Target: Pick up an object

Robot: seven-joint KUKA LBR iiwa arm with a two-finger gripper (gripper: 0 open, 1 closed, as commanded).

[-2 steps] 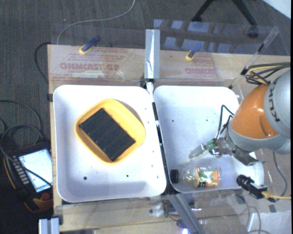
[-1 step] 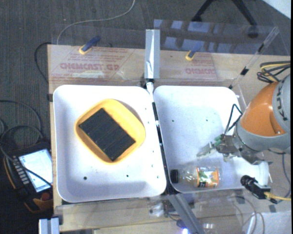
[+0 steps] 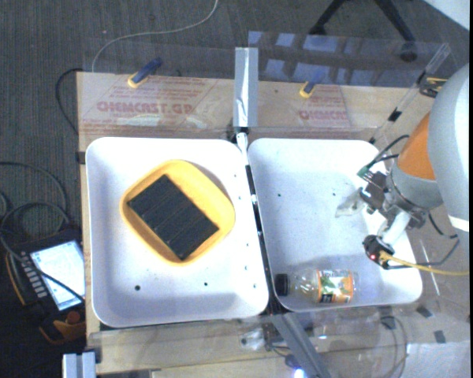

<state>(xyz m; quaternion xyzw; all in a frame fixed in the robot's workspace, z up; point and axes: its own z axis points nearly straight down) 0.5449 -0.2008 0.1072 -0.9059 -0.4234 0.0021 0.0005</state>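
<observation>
Bottle (image 3: 322, 284) lies sideways at the bench's (image 3: 165, 110) front edge, end effector (image 3: 369, 187) near the right edge, grip state unreadable.

Red print on the brown board (image 3: 154, 107), at 12 o'clock from the left bin (image 3: 110, 282), reads "CHEMCAST". The label on the bottle (image 3: 323, 285) is too small to read.
</observation>
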